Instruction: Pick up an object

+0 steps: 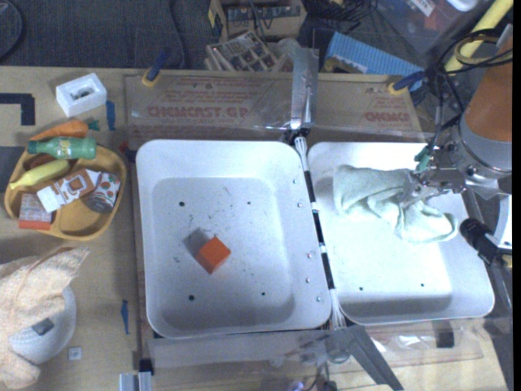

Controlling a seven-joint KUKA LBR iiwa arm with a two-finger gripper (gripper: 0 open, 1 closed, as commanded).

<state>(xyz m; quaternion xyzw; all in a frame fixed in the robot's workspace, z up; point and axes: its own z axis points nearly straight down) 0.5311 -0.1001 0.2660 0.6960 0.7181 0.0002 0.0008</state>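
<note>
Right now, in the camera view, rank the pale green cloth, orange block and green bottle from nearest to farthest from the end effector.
From the end effector:
1. Pale green cloth, right bin, directly under it.
2. Orange block, left bin.
3. Green bottle, in the yellow bowl at far left.

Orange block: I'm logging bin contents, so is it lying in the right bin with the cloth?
No, the orange block lies in the left bin, while the pale cloth lies in the right bin.

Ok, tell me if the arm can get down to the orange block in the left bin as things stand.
Probably yes. The orange block lies alone on the left bin's floor, nothing over or against it. The hand is over the pale cloth in the right bin, so it must first cross the divider.
</note>
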